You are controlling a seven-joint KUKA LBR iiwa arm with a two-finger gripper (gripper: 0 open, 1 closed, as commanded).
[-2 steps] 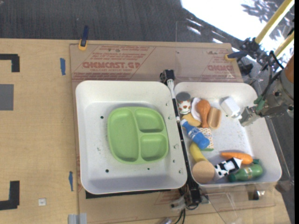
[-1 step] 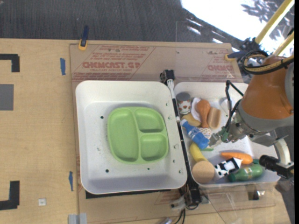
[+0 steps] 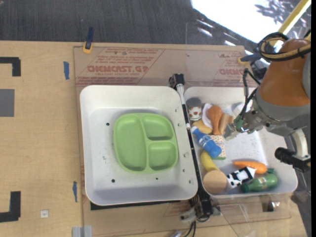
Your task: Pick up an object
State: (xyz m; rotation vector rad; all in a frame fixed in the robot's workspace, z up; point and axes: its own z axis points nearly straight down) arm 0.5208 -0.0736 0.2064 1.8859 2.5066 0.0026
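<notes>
I am reaching in from the right with my pincer (image 3: 236,126), and it is hanging low over the right bin (image 3: 289,179), close to the toys at the back. I cannot tell how my pincer is set, and I am not seeing any toy caught in it. The right bin is holding lots of play food. A brown chicken leg (image 3: 215,115) is lying just beside my pincer, touching a little bread piece (image 3: 225,123). Next to them a blue bottle (image 3: 209,144) is lying on its side, with a yellow banana (image 3: 208,159) under it. Near the front a round tan ball (image 3: 214,180) is sitting by a black and white cow toy (image 3: 240,176). An orange carrot (image 3: 250,166) and a green bottle (image 3: 259,182) are lying close together by the cow. A small grey cup shape (image 3: 194,104) is sitting in the back corner. The left bin (image 3: 96,132) is holding a green plate (image 3: 145,142) with three parts, lying flat in the middle.
</notes>
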